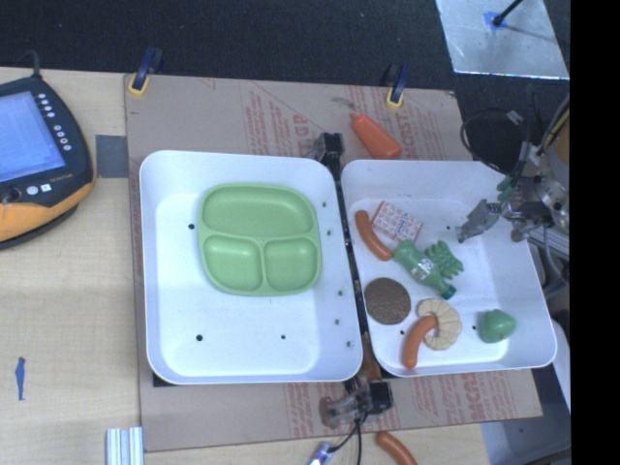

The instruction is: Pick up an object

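The right white bin [518, 356] holds several toy foods. A pink-checked wafer [396, 221] lies beside an orange sausage [372, 236]. A green leafy toy [430, 264] lies mid-bin. In front of it are a brown round patty [387, 300], a tan ring pastry [443, 324] touching a second sausage [418, 343], and a green lump [496, 325]. My gripper [496, 216] hangs over the bin's right side, near its far right wall. It is clear of every toy, with nothing seen in it.
The left white bin [174, 356] holds a green divided plate [260, 237]. An orange carrot toy [376, 137] lies behind the bins on the cardboard. Another sausage [397, 446] lies in front. A teach pendant [34, 158] rests at the far left.
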Tool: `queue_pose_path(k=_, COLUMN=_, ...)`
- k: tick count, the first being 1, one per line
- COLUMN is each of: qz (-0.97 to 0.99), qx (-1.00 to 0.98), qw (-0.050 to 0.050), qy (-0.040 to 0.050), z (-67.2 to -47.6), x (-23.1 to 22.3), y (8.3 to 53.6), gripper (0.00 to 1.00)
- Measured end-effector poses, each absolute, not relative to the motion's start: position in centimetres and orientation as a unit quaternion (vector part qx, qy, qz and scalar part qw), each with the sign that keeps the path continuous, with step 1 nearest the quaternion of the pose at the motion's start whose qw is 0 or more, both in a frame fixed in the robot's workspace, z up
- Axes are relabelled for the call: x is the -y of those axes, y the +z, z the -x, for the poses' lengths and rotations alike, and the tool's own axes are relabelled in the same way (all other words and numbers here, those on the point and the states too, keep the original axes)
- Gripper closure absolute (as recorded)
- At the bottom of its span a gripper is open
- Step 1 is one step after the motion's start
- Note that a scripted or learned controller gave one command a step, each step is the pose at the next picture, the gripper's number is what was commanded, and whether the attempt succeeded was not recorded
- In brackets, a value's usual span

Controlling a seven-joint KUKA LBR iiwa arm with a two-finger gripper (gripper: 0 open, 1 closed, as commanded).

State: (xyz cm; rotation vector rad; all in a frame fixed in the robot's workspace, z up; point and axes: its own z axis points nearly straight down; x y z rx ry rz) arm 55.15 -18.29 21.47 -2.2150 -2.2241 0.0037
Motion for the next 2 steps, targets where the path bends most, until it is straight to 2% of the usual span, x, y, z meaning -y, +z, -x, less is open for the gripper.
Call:
queue_pose_path(k=1, qz=0.705, qx=0.709, qw=0.002, qy=0.0021, z=-53.4, x=15.7, y=10.9, gripper=0.0)
queue_pose_path(k=2, qz=0.705, qx=0.71, qw=0.001, qy=0.0014, z=-57.0, x=10.9, y=9.2, gripper=0.0)
